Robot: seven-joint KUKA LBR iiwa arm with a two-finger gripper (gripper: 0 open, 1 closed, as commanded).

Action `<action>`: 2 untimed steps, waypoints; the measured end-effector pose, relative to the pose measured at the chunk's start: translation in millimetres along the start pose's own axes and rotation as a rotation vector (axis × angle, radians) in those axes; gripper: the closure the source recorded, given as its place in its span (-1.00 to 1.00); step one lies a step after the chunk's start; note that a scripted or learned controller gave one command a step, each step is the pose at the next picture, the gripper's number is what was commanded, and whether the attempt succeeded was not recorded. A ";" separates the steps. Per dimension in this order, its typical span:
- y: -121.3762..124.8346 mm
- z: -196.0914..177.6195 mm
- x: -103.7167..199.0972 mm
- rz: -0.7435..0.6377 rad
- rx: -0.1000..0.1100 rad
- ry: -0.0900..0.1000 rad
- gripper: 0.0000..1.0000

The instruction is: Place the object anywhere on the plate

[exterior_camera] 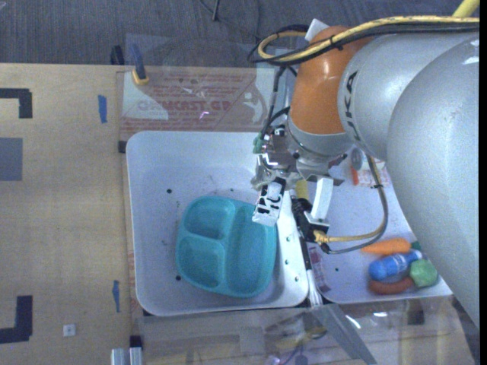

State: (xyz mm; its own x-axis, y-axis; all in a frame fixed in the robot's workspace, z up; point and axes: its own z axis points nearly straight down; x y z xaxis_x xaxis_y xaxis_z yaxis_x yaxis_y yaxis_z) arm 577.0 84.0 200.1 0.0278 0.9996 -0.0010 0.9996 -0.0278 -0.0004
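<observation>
The gripper [266,204] hung over the right rim of the teal divided plate [226,246] in the left bin [148,204], its grip state impossible to tell, while a carrot [386,245], a blue bottle [393,265] and a green block [424,273] lay in the right bin [358,280].

The arm [411,105] is cut off by the frame at twelve and three o'clock, and its bulk hides most of the right bin [358,280]. We cannot tell how the gripper [266,204] stands, since it blurs against the plate [221,249] rim. At four o'clock, the orange piece [386,245], blue piece [394,265], green piece [423,272] and red piece [388,286] overlap one another; we cannot name them. The yellow cable [468,2] runs off the frame at one o'clock.
</observation>
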 end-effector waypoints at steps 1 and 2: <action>0.0 -0.2 0.4 0.000 0.000 0.000 -1.00; -11.0 15.5 2.5 -0.234 0.001 0.001 -1.00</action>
